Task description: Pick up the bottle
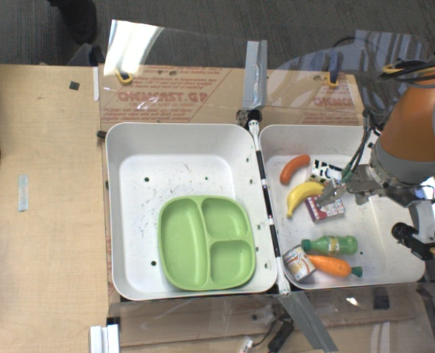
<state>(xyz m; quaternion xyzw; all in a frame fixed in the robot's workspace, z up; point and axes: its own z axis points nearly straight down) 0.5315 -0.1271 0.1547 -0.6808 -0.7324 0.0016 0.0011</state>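
The bottle (330,245) is green with a yellow cap and lies on its side near the front of the right bin (394,267). My gripper (334,190) hangs over the middle of that bin, above a small red packet (324,209) and beside a banana (303,195). It is well behind the bottle and apart from it. Nothing shows between its fingertips.
A carrot (329,265) and a small can (298,264) lie just in front of the bottle. An orange sausage (294,168) and a black-and-white toy (322,170) sit at the back of the right bin. The left bin (129,197) holds a green divided plate (206,242).
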